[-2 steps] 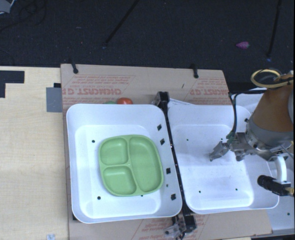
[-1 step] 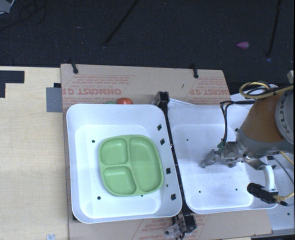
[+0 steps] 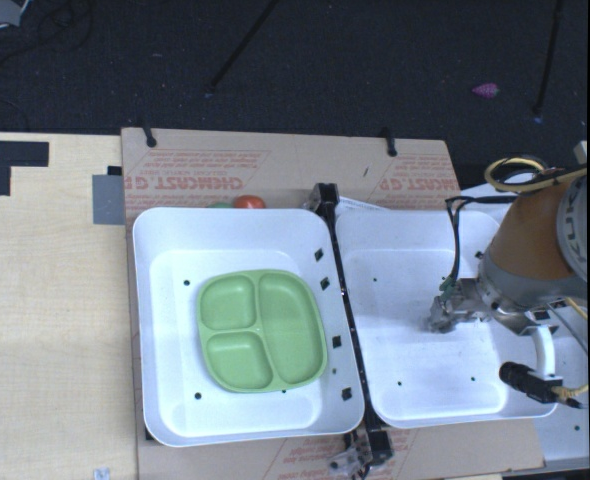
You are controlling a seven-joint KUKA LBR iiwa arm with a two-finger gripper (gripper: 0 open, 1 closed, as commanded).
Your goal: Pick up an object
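Observation:
A light green divided plate [image 3: 262, 329] with three compartments lies flat in the middle of the left bin [image 3: 165, 258]. My gripper [image 3: 443, 314] is low over the floor of the right bin [image 3: 405, 368], towards that bin's right side, with the grey and orange arm [image 3: 535, 243] coming in behind it from the right. No object is visible under or beside the gripper, and its tips are too small and dark to read.
A red-orange round thing [image 3: 248, 203] with a bit of green beside it sits on the cardboard just behind the left bin's far rim. A black divider [image 3: 340, 308] separates the two bins. A small purple item [image 3: 485, 90] lies on the dark floor beyond.

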